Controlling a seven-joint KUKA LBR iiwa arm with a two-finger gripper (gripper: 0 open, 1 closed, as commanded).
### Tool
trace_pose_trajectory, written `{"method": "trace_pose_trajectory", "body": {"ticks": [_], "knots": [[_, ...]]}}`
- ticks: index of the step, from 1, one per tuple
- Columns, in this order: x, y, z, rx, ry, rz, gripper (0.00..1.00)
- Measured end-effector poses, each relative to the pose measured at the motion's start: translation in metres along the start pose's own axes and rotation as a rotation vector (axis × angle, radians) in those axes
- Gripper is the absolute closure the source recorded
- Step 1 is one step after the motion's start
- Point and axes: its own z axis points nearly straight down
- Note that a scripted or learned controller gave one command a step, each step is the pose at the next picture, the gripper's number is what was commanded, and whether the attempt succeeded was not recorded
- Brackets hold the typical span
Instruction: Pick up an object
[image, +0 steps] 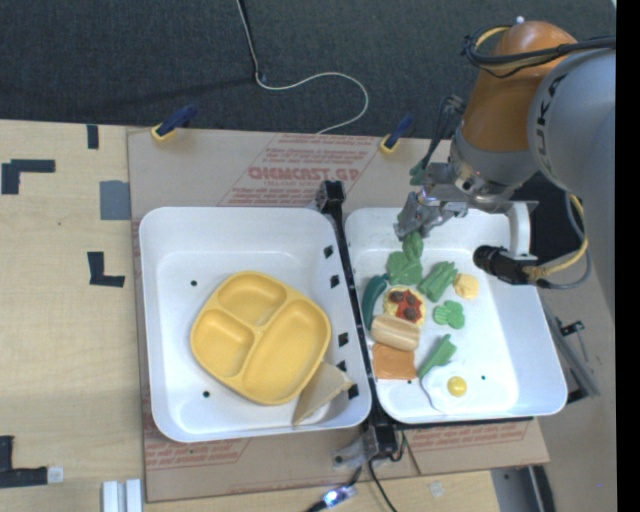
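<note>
The gripper (415, 222) hangs over the right white bin's (520, 385) far-left part, just above a green leafy plastic toy vegetable (405, 266); whether its fingers are parted, I cannot tell. The toy looks light, stiff and slick; pinching across its narrow stem end seems best.

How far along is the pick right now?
Done: the gripper is down over the right bin, at the green leafy toy on top of the food pile. In hand: nothing visibly lifted; whether it grips the toy is unclear. Left: securing and raising an object.
</note>
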Motion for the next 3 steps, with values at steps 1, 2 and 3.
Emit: {"method": "trace_pose_trajectory", "body": {"ticks": [1,2,3], "knots": [[0.051,-0.031,0.006,0.002,0.001,-0.002,1.0],[0.085,-0.068,0.0,0.002,0.001,-0.001,1.0],[0.117,-0.111,0.004,0.004,0.0,0.0,1.0]]}}
